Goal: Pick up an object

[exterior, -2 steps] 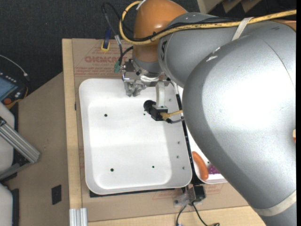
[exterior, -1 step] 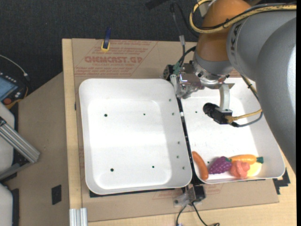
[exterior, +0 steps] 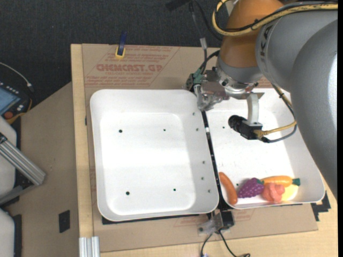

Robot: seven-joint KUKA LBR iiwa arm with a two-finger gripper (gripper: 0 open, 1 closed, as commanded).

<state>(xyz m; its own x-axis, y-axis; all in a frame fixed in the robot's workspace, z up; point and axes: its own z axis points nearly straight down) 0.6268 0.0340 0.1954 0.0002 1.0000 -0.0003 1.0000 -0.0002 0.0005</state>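
Cardboard sheet [exterior: 161, 234] is showing its near edge along the bottom of the frame, and 2 white bins are sitting on it. Just above that edge, at lower right, the right bin [exterior: 278, 154] is holding all the toy food, bunched along its near wall. 1 sausage [exterior: 228, 188] is lying at the left end, close to the divide between the bins. 1 bunch of grapes [exterior: 251, 188] is lying just beside it. Further right, 1 carrot [exterior: 278, 180] is lying along the top of 1 red piece [exterior: 272, 193] and 1 yellow piece [exterior: 290, 193]. That is making 5 pieces in all. The left bin [exterior: 144, 159] is showing 4 dark dots [exterior: 120, 131] on its floor.

The gripper [exterior: 205, 99] is hanging at upper centre, over the far end of the divide and well apart from the food. How wide it is set cannot be told from this angle, and no toy is showing at it.

The pieces are looking like moulded plastic, so they are probably handling as light, stiff, smooth and rather slippery, with little risk of breaking. The sausage is looking like the easiest take: it is slim, lying at the end of the row, and inviting a hold across its narrow middle. The carrot is touching its neighbours, so closing on it is likely to be nudging them. The near wall is crowding every approach.
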